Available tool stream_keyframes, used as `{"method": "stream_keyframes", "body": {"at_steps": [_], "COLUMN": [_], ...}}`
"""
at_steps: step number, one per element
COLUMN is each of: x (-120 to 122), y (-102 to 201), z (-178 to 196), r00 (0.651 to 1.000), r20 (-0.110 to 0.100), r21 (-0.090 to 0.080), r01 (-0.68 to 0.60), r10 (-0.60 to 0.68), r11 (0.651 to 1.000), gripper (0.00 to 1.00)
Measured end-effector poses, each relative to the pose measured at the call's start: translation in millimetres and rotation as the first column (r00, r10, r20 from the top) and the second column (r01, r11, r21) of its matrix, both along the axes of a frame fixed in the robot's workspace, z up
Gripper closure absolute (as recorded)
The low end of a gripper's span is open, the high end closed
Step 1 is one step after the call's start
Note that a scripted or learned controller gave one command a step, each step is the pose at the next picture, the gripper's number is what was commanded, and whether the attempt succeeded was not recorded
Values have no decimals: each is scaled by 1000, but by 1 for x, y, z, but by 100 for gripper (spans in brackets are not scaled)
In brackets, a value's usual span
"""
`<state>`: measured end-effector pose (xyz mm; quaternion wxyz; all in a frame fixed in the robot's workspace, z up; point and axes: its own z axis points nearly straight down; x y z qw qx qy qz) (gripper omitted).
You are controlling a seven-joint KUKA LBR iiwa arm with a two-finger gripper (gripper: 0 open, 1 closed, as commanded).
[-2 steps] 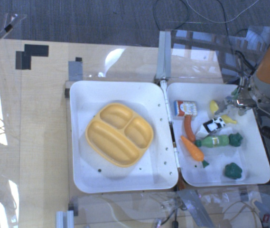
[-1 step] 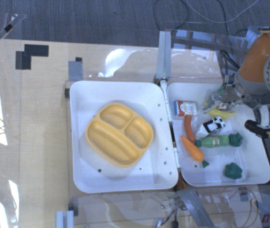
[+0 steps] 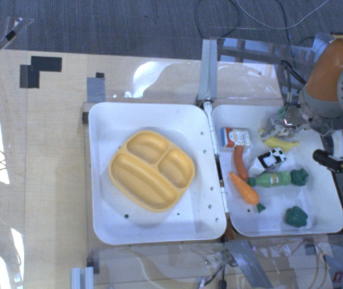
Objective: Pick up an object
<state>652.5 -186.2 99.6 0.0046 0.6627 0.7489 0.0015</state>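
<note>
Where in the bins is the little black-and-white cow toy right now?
The cow toy lies in the right bin, just below the banana and above the green bottle.

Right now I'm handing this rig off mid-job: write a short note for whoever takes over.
Gripper: over the right bin's far end, just above the yellow banana; finger state unclear, nothing visibly held.
Right bin holds: red-and-white carton, sausage, carrot, black-and-white cow, green bottle, broccoli.
Left bin: yellow divided plate.
Done: nothing lifted.
Left: grasp one object and raise it.
</note>
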Motion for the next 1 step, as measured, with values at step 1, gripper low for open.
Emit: {"method": "stream_keyframes", "body": {"at_steps": [1], "x": [16], "y": [16], "z": [79], "r00": [995], "r20": [-3], "r21": [3], "r01": [99], "r10": [-99], "r11": [995], "gripper": [100]}}
